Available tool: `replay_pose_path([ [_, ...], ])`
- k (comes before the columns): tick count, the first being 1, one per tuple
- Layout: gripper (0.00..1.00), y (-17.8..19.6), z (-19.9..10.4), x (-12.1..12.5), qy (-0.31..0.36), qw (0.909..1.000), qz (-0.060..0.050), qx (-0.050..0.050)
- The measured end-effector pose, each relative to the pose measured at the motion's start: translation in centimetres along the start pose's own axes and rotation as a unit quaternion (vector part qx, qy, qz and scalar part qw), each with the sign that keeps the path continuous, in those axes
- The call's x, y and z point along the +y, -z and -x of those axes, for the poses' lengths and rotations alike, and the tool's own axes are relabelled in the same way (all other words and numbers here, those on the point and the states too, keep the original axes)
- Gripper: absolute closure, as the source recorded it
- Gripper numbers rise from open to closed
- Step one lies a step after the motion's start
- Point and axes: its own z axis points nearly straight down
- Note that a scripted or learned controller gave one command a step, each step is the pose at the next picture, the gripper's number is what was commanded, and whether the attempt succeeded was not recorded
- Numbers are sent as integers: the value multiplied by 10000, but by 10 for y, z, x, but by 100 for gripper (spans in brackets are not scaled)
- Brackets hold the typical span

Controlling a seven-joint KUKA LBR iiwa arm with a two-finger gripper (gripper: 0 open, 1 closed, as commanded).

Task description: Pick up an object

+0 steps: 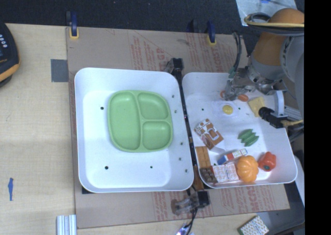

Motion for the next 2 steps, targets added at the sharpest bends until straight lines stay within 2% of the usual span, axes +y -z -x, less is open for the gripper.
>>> replay_pose_path([
  [1, 0, 0, 0, 0, 3, 10000, -4, 0],
  [2, 0, -12, 29, -1, -18, 10000, -17, 15],
])
